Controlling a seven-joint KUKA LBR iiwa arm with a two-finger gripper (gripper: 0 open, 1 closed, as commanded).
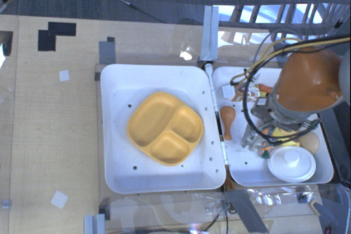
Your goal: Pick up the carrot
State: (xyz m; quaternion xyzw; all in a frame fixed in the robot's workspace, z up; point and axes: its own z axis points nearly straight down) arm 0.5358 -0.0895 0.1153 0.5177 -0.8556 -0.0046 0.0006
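Observation:
My gripper hangs low over the right bin, just left of a white bowl. The arm's orange band and grey wrist cover the bin's middle. An orange tip, probably the carrot, pokes out at the arm's upper left edge, and the rest of it is hidden under the arm. A second small orange bit lies right beside the gripper, and I cannot tell what it belongs to. Nothing visibly sits in the gripper.
A brown drumstick-shaped toy lies along the right bin's left wall. A yellow item and a tan round item sit near the bowl. The left bin holds a yellow divided plate. Cables loop above the wrist.

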